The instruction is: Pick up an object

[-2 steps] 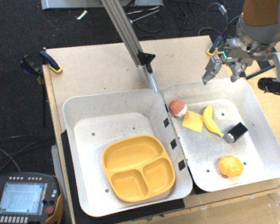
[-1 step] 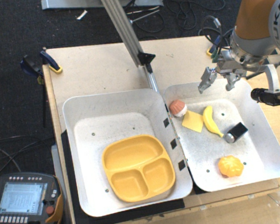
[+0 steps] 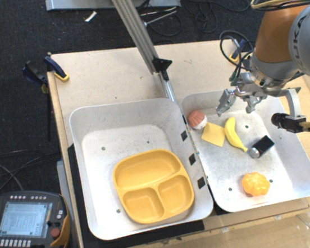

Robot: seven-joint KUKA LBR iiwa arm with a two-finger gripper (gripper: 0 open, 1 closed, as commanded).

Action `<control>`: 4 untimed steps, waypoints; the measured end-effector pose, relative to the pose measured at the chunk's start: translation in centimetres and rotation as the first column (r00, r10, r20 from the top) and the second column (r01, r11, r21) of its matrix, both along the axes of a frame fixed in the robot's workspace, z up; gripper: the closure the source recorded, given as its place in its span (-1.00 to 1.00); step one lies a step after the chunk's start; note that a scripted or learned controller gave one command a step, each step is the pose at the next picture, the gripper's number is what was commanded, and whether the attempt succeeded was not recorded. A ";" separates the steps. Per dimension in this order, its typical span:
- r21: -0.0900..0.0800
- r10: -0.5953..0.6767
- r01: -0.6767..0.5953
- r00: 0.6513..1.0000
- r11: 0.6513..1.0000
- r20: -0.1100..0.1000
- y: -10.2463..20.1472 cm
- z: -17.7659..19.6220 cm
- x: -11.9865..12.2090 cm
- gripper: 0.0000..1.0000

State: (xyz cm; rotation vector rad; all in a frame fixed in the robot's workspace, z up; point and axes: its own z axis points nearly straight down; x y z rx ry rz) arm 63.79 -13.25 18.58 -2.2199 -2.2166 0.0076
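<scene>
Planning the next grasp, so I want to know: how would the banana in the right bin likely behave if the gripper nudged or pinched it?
The banana is curved and lies flat, so a nudge would probably spin or slide it rather than roll it. Its smooth skin may slip on the white bin. It touches the yellow wedge, which a push would likely shift too.

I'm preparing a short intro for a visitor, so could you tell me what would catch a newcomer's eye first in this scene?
Probably the big yellow divided plate, alone in the left bin. Next, the right bin with its small cluster: a banana beside a yellow wedge, and an orange nearer the front. Above the bin's far edge, the arm's hand hangs open, holding nothing.
</scene>
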 end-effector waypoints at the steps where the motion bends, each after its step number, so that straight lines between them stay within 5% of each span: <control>1: 0.001 0.000 0.000 1.000 1.000 0.000 -0.3 -4.5 -0.6 -1.00; 2: -0.001 0.001 -0.001 1.000 1.000 0.008 -0.3 -3.2 -0.4 1.00; 4: 0.000 0.003 -0.003 1.000 1.000 0.010 -0.2 2.3 0.3 1.00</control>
